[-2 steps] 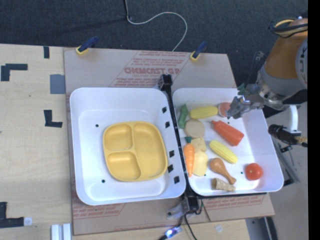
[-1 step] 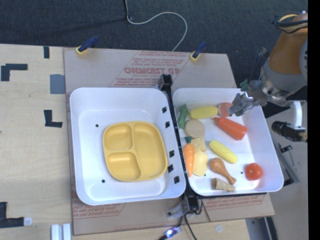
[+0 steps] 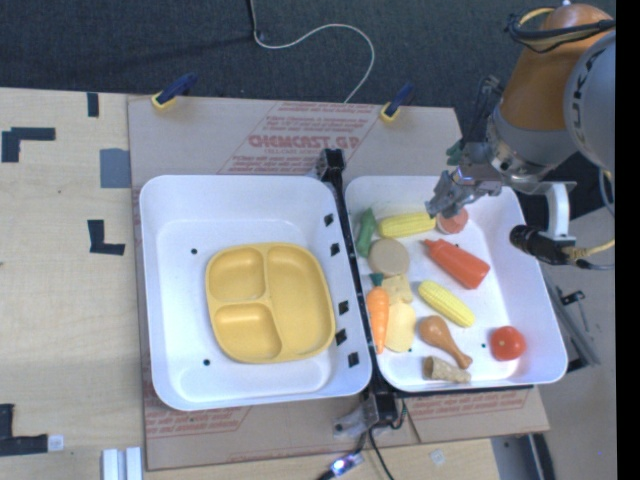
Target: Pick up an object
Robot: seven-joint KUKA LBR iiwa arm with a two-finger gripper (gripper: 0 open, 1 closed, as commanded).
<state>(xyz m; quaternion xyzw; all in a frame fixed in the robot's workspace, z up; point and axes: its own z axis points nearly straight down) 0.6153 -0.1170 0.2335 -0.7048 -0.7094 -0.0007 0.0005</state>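
The right bin holds several toy foods: a yellow corn cob, a green piece, a beige round, a red pepper-like piece, a second corn cob, an orange carrot, a drumstick and a red tomato. My gripper hangs low over the bin's far side, just right of the first corn cob. A small red object lies right under it and is partly hidden by it.
The left bin holds a yellow divided plate. Both bins rest on a cardboard sheet with clamps at its far edge. A white cable lies beyond it. The arm's orange band looms at the right.
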